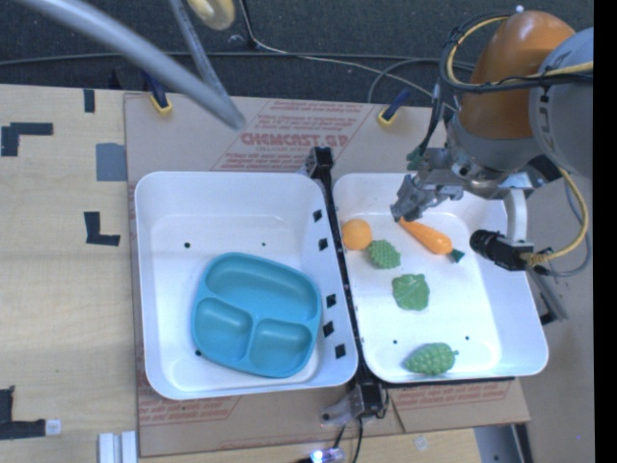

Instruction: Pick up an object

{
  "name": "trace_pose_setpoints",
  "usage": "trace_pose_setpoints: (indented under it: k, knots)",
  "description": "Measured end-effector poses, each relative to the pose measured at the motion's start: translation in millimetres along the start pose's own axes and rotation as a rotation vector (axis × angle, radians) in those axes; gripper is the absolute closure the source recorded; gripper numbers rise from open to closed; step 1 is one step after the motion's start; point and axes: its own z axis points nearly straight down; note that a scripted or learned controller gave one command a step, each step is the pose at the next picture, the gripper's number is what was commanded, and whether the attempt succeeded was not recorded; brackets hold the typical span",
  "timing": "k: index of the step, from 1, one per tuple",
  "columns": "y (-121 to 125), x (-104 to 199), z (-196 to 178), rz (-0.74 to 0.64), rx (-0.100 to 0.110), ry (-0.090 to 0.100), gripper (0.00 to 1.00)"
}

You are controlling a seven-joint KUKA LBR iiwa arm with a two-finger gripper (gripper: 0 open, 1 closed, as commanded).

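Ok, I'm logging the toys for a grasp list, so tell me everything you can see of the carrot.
The carrot is a small toy, smooth and plastic-looking, with an orange tapered body and a dark green stub at its lower-right end. It lies flat on the floor of the right bin, slanting from upper left down to lower right, in the bin's upper half. The gripper sits right at its upper-left tip; whether they touch is unclear. The other toys lie apart from it.
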Motion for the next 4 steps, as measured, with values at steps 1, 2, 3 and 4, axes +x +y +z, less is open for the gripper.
trace_pose_setpoints:
  k: [1,2,3,4]
  knots:
    - [-12,46,12,-0.001,0.001,0.0,1.0]
    - [-33,101,24,-0.002,0.002,0.0,1.0]
    - [-43,147,29,-0.002,0.001,-0.001,1.0]
    - [-43,145,29,0.001,0.0,-0.001,0.0]
